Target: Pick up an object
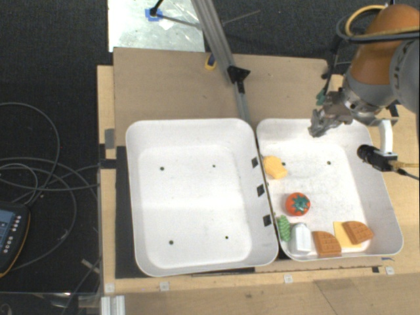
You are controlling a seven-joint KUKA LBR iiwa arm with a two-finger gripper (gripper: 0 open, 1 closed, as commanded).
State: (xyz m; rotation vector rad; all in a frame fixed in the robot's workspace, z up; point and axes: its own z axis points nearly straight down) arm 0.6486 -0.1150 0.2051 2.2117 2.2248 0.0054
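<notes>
My gripper (317, 129) hangs over the far edge of the right bin (354, 176), with nothing visible between its fingers. In that bin lie a yellow-orange piece (275, 168) near the left wall, a red tomato with a green top (296, 204) in the middle, and along the near wall a green item (283, 228), a white-grey cup (301, 237), a brown waffle piece (325, 243) and a yellow block topped by a brown piece (353, 233). All of them sit well nearer the front than the gripper.
The left bin (197, 195) sits beside the right one, joined by black clips (260, 189). A grey pole (216, 38) slants across the back of the bench. A black part (375, 156) juts from the arm over the right bin's right wall.
</notes>
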